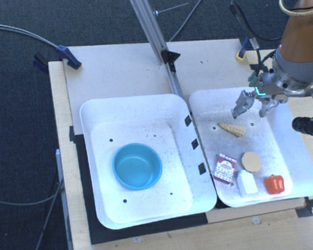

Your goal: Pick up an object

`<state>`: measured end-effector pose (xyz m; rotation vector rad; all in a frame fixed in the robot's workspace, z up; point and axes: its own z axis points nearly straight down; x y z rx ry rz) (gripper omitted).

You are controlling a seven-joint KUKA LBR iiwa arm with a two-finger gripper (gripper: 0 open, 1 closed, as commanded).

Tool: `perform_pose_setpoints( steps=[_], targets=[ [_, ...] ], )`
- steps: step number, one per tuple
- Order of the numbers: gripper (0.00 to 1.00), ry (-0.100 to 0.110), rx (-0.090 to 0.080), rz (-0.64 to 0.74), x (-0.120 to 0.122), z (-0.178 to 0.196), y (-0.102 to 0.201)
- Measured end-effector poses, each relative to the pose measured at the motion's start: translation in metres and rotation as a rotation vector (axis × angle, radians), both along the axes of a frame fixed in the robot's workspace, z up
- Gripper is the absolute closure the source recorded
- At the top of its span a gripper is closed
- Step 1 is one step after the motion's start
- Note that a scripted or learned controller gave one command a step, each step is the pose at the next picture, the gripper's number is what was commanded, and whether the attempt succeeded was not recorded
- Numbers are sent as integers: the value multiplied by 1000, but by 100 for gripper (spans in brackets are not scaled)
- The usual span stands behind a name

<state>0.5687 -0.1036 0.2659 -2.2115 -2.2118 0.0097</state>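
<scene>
Pale yellow, the corn cob (232, 128) lies in the right bin (292, 186), at seven o'clock from your tool (254, 105). Its long axis runs ten-to-four o'clock. The tool hangs above with fingers apart, holding nothing.

Single fixed camera, mounted above the bench (113, 71), looking down at a slant. Both white bins (95, 113) sit mid-frame; the arm (301, 33) enters from the upper right.
</scene>
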Motion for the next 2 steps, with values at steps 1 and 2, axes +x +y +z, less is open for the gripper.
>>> perform_pose_setpoints(
  steps=[1,2],
  targets=[
    [0,-5,0,0,1,3,0],
    [0,6,0,-1,-2,-62,-3]
  ],
)
